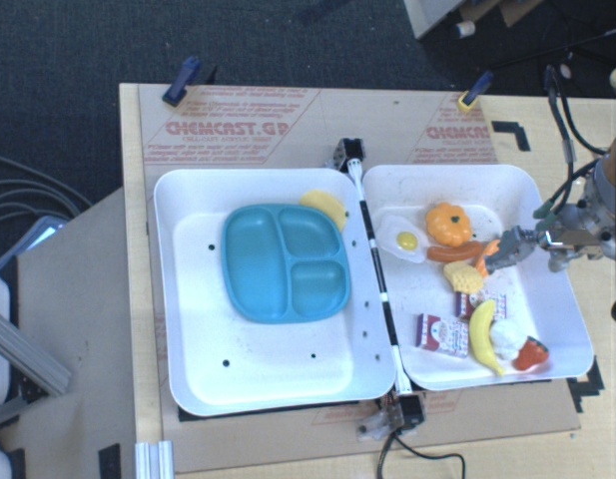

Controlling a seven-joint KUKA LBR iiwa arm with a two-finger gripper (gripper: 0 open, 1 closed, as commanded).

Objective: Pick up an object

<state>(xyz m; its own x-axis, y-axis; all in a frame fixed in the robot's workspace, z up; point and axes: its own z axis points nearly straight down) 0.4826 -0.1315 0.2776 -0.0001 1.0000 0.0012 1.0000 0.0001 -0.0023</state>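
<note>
The right bin (pixel 547 297) holds a heap of toy food: an orange fruit (pixel 448 224), a fried egg (pixel 402 239), a red sausage (pixel 453 252), a pale yellow crinkled piece (pixel 466 277), a banana (pixel 484 335), a small red-and-white carton (pixel 442 333), a white lump (pixel 507 334) and a red piece (pixel 530 354). My gripper (pixel 495 253) reaches in from the right, low over the bin, its tip right at the sausage's right end and just above the crinkled piece. Whether anything is held is hidden from this angle.
The left bin (pixel 188 357) bears a blue divided plate (pixel 285 262) with a yellow piece (pixel 325 206) behind its far right corner. A black-clipped ridge (pixel 372 267) separates the bins. Cables hang at the far right beside the arm.
</note>
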